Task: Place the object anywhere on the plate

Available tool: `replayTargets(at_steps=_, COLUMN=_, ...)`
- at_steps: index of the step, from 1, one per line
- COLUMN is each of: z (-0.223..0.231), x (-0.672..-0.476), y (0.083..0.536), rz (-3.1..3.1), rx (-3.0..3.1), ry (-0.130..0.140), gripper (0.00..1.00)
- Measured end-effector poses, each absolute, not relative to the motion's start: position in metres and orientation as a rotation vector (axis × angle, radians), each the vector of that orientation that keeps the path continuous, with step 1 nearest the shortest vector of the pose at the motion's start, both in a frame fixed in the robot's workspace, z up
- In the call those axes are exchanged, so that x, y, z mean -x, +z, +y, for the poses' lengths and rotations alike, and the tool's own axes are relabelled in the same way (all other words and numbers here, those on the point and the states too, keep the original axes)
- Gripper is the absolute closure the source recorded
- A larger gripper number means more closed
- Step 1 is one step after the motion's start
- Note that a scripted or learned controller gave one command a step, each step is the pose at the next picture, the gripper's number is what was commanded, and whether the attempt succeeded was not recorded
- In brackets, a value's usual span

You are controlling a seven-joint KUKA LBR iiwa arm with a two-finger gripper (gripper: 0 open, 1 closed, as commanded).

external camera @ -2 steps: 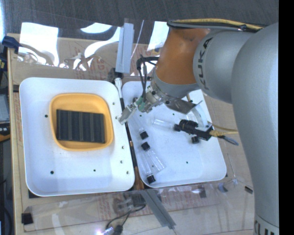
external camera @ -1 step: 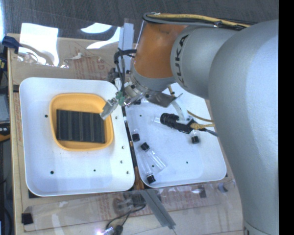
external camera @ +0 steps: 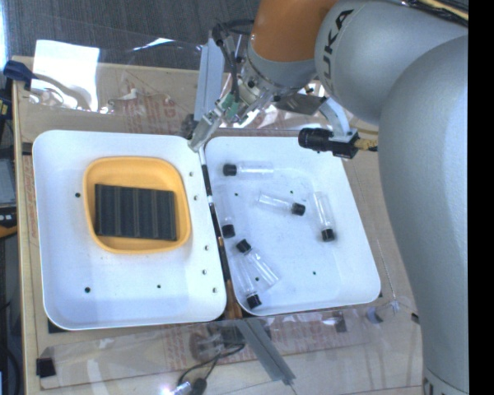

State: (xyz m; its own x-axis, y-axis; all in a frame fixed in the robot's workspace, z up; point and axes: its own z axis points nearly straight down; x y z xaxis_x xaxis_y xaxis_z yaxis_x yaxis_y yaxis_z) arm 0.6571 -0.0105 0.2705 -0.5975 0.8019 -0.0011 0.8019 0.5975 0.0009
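A yellow plate (external camera: 132, 174) with a dark ridged insert (external camera: 137, 213) lies in the left white bin (external camera: 66, 290). Several clear tubes with black caps lie scattered in the right bin (external camera: 350, 278): one near the back (external camera: 249, 170), one in the middle (external camera: 280, 203), one to the right (external camera: 322, 213), and one toward the front (external camera: 259, 268). My gripper (external camera: 198, 135) hangs over the back end of the seam between the two bins, behind the plate and left of the back tube. I see nothing held in it.
The grey arm with its orange band (external camera: 292, 19) covers the right side and the back of the right bin. A black fitting (external camera: 325, 141) juts out over that bin's back edge. Loose metal parts (external camera: 255, 344) lie on the bench in front of the bins.
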Motion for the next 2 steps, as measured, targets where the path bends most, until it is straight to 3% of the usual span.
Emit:
replayTargets(at_steps=1, z=-0.049, x=-0.656, y=0.206, rz=2.912, rx=-1.183, ry=-0.003, gripper=0.0)
replayTargets(at_steps=2, z=0.066, x=-0.613, y=0.191, rz=2.943, rx=-1.107, ry=-0.003, gripper=0.0)
